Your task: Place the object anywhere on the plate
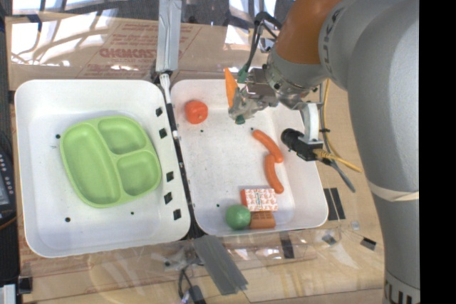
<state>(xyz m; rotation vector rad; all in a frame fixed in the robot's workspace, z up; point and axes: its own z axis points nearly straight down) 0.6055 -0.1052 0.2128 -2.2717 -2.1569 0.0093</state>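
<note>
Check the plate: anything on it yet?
Empty. All three compartments of the green plate show bare; the toy food lies in the right bin.

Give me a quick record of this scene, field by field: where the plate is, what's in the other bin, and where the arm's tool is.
plate: green divided plate in the left bin, nothing on it
right bin: holds all the toy food
tomato: orange-red tomato, upper left of that bin
carrot: carrot at the far rim, beside the tool
sausages: two, right of centre
near rim: green ball, patterned block, brown piece
tool: tool low over the right bin's far part
task state: not yet done
</note>
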